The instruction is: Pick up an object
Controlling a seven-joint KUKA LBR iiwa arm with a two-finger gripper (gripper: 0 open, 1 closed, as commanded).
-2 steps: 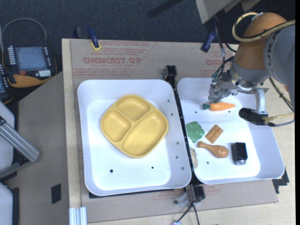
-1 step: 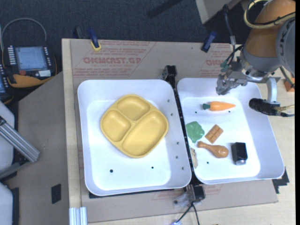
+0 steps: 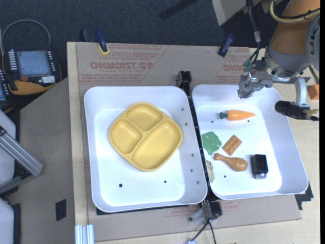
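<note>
The gripper (image 3: 246, 91) hangs over the right bin (image 3: 292, 151) near its twelve o'clock rim; whether it is open or closed, I cannot tell. The carrot (image 3: 237, 115) lies just below it toward six o'clock, untouched, apart from the chicken leg (image 3: 231, 161).

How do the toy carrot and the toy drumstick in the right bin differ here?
The carrot is bright orange with a green end; the drumstick is tan-brown. The carrot lies toward the bin's far side, nearer the gripper; the drumstick lies nearer the front, beside a black block. Both lie flat, untouched.
</note>
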